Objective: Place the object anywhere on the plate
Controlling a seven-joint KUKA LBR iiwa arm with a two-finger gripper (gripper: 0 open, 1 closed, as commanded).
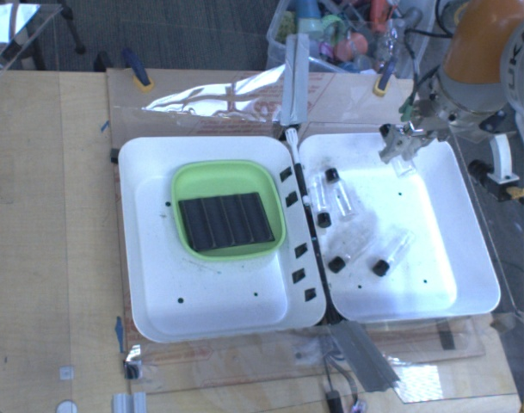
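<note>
Hand [403, 147] first: it hangs at the far rim of the right white plastic bin [468, 231], and I honestly can't tell if it's open or closed from this angle, it's just a blur of metal bits. Nothing visibly in it. My guess is it sits up there to stay out of the way of the stuff below before going in.

Below it lie several small clear plastic vials with black caps [339, 203], loose in the bin, some near the divider and one more toward the middle [391, 254]. One of those is presumably the object.

Further left, the green square plate [191, 179] sits in the left white bin [150, 256], with a dark ribbed slab [225, 220] already lying on it, leaving only the rim free.
</note>
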